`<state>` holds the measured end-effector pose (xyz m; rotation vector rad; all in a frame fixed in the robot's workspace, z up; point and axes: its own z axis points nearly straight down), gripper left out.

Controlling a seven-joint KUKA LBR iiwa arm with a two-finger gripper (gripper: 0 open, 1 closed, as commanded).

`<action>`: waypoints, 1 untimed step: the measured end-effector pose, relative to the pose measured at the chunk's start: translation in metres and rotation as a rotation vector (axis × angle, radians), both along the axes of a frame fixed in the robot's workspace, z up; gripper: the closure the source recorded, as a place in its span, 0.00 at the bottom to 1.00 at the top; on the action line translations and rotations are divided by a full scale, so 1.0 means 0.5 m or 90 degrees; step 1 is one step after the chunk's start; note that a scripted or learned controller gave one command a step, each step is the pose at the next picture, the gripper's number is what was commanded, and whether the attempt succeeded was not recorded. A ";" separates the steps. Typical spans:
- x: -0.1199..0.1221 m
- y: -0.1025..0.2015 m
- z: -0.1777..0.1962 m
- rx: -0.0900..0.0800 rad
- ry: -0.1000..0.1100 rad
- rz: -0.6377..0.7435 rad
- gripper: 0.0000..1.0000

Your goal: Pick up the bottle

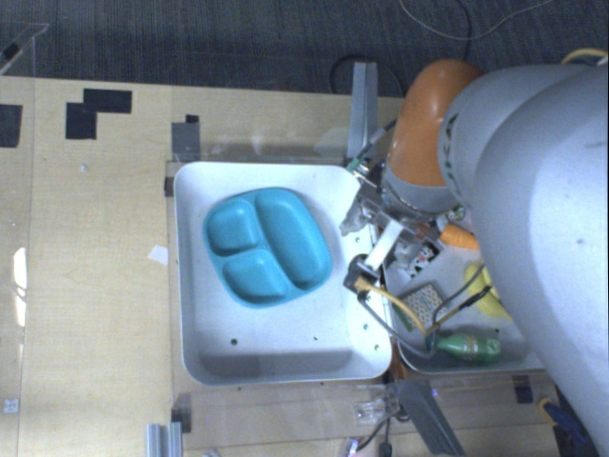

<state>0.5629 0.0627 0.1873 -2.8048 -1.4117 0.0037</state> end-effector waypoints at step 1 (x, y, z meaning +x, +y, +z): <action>-0.042 0.016 -0.007 0.000 0.000 0.044 0.00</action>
